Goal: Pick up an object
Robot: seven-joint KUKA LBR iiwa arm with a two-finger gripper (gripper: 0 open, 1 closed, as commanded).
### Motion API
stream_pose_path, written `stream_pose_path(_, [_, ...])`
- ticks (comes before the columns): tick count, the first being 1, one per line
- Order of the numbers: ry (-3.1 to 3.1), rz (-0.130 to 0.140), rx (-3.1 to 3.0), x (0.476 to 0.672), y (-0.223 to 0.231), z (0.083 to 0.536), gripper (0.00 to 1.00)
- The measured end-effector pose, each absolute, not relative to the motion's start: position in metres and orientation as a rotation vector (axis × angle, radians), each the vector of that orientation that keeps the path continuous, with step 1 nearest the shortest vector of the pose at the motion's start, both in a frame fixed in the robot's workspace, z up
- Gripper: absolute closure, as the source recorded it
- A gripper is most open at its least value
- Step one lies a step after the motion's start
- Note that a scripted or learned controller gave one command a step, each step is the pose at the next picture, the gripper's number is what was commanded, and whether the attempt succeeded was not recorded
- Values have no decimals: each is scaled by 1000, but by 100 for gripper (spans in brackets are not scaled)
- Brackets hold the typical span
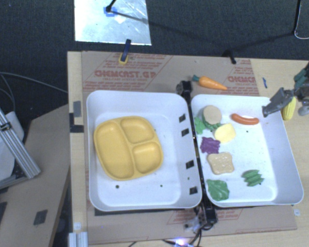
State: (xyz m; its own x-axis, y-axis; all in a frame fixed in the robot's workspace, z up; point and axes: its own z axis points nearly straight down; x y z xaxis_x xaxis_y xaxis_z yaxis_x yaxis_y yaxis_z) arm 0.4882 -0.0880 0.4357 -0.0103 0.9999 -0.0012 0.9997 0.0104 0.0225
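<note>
From the overhead camera you see two white bins side by side on a cardboard-covered bench. The left bin (98,189) holds a yellow divided tray (127,147), lying flat. The right bin (278,184) holds the play food: a round bun (212,114) near the back left, a sausage (244,119) to its right, a yellow piece (225,133) just below the bun, a purple piece (209,145), a slice of toast (221,163), a green pea pod (253,177) and a green leafy piece (218,189) at the front. A carrot (209,82) lies outside, on the cardboard behind the bins. Look to the right edge: the gripper (287,105) sits over the right bin's back right rim, its fingers pinching a yellow corn cob (289,108), clear of the other food.
</note>
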Motion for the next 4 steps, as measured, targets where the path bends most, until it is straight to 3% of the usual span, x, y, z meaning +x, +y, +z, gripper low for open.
stream_pose_path(1, [2235,9,2205,487,-1,458,0])
stream_pose_path(2, [2236,1,2210,488,67,411,0])
stream_pose_path(3, [2230,-18,2225,484,87,212,0])
stream_pose_path(4, [2222,5,2220,488,87,232,100])
